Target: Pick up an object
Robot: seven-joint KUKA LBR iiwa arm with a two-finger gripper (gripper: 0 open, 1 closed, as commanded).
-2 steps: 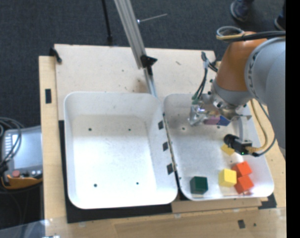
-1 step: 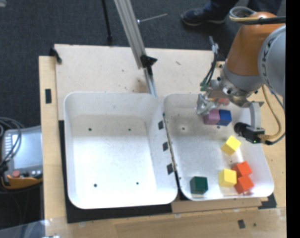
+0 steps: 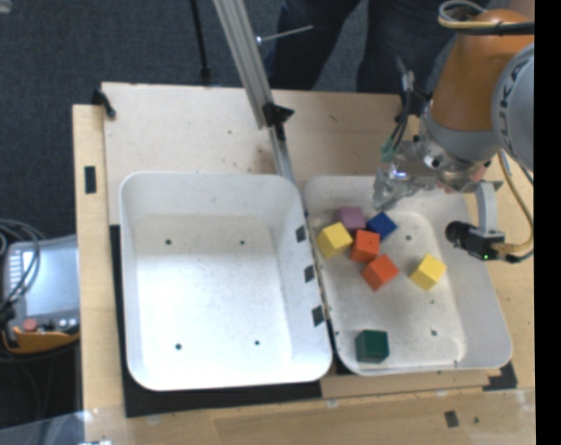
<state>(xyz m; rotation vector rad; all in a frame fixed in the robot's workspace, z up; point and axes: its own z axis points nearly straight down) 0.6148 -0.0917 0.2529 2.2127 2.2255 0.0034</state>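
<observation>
Coloured wooden-looking cubes lie scattered in the right bin (image 3: pixel 484 336), a shallow white tray with rounded corners. Toward its far-left part sits a tight cluster: a yellow cube (image 3: pixel 335 238), a pale purple cube (image 3: pixel 352 217) just behind it, a blue cube (image 3: pixel 382 223) to the right, and an orange cube (image 3: pixel 366 245) in front of the blue one, these four touching or nearly so. A second orange cube (image 3: pixel 380 272) lies just nearer, tilted cornerwise. A second yellow cube (image 3: pixel 428 272) sits apart to the right, and a dark green cube (image 3: pixel 373 345) rests alone close to the near rim (all the cubes look about alike in size, with plain matte faces). The gripper (image 3: pixel 388 191) hangs over the far edge of this bin, just beyond the blue and purple cubes; whether it is released or clenched cannot be told, and no cube can be seen in it. The left bin (image 3: pixel 215 276) stands beside it on the table (image 3: pixel 178 128), their rims touching
</observation>
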